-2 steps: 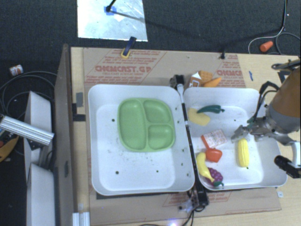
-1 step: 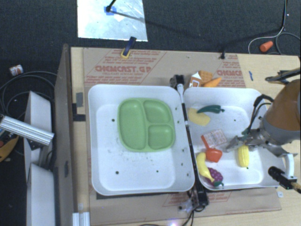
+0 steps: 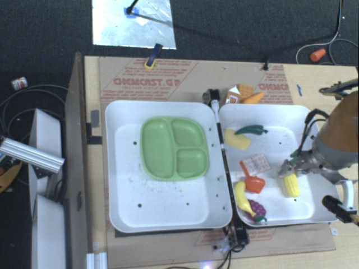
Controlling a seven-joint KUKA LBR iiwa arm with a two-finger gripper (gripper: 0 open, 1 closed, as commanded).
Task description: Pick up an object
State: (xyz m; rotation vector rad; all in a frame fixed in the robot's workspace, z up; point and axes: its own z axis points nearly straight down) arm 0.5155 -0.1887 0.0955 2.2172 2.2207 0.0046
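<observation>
Left bin (image 3: 126, 206): green plate (image 3: 173, 148), three compartments. Right bin (image 3: 280, 116): yellow piece (image 3: 236, 140) under green pepper (image 3: 251, 130), pink card (image 3: 257, 163), red scoop (image 3: 252, 182), banana (image 3: 242, 198) touching grapes (image 3: 256, 209), corn (image 3: 290, 184). Claw (image 3: 290, 170) directly above corn, touching or not unclear; fingers blurred, opening cannot be told. Arm cut off at right edge. Cardboard-covered table (image 3: 168, 77); dark carpet, cables, foil sheet (image 3: 133, 14) behind.

Readable text: "CHEMCAST GP" in red print on the brown protective sheet (image 3: 168, 74) covering the worktop, seen behind the left bin. Same red print repeats behind the right bin, only "CHEMC..." legible before the frame cuts it. Smaller red lines nearby are too blurred to read.
</observation>
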